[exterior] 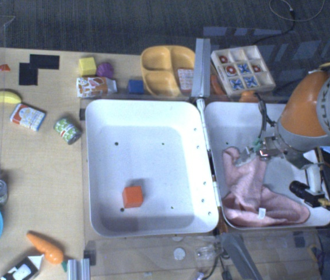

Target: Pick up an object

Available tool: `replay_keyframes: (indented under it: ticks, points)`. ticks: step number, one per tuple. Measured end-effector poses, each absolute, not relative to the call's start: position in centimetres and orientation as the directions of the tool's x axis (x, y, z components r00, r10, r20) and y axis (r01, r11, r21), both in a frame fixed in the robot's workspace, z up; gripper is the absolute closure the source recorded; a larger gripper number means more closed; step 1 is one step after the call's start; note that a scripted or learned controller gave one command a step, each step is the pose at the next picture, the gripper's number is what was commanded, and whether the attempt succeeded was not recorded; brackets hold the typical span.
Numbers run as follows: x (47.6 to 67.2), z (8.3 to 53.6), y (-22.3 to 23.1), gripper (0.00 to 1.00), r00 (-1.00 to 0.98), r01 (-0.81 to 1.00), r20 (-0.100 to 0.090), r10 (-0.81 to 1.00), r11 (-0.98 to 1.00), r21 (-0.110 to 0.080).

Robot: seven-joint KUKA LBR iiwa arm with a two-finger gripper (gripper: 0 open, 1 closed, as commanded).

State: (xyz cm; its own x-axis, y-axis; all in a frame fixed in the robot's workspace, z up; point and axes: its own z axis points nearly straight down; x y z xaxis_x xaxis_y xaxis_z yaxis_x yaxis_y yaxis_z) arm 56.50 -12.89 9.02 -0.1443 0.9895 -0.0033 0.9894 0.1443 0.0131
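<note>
The pink cloth lies crumpled in the right bin, soft and light, best pinched at a raised fold under the tool, whose state one cannot tell.

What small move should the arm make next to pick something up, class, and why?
Probably lower straight onto the pink cloth: the gripper sits over its upper edge in the right bin, while the orange block lies far off in the left bin.

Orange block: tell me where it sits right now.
The orange block lies in the left white bin, near its front-left corner, far from the pink cloth in the right bin.
</note>
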Motion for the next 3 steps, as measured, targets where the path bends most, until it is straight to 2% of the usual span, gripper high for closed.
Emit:
replay_keyframes:
  ticks: [1, 2, 3]
  points:
    - [51.6, 9.1, -9.4, 0.00, -0.240, 0.971, -0.006, 0.971, 0.240, 0.018]
    - [52.0, 10.4, -9.4, 1.00, -0.240, 0.970, -0.012, 0.971, 0.240, 0.029]
    - [52.0, 10.4, -9.5, 0.00, -0.240, 0.970, -0.012, 0.971, 0.241, 0.029]
